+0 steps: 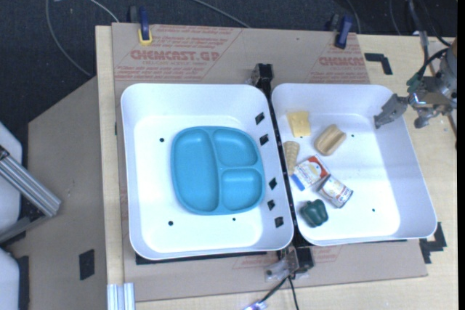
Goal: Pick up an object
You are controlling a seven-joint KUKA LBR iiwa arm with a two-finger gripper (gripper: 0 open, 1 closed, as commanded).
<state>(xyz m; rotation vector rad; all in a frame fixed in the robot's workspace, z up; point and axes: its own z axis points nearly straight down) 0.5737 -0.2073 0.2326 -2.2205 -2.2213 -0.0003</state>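
The right bin [396,178] holds several small items along its left side: a yellow cheese block [298,123], a tan bread roll [329,139], a waffle cone [290,153], a red and white packet [308,173], a small can [336,191] and a green pepper [314,213]. My gripper [405,115] hovers over the bin's upper right corner, well to the right of these items. It is open, its two fingers spread wide with nothing between them.
A blue divided plate [218,169] lies in the middle of the left bin [138,156]. A black divider with clips [270,156] runs between the bins. Blue clamps [145,31] hold the board at the back.
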